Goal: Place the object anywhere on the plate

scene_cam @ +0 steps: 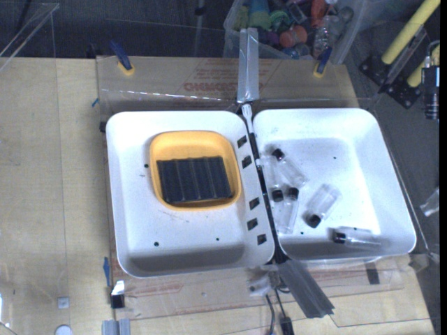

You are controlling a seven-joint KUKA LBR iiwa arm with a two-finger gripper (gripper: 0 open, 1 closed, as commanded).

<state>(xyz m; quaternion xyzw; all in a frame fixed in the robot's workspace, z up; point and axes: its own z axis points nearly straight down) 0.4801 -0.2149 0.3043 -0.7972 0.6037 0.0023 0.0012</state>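
Wood bench (pixel 49 187), clear toy tub (pixel 293 12) at back, dark floor (pixel 140 5)

Yellow plate (pixel 159 147), dark ribbed centre

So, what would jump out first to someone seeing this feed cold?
The yellow plate in the left bin, with a dark ridged block lying on it. Next, the clear vials with black caps scattered in the right bin, and the tub of colourful toys behind the bench.

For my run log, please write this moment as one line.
left white bin: square yellow plate, dark ribbed insert | right white bin: clear black-capped vials | placement: not yet done
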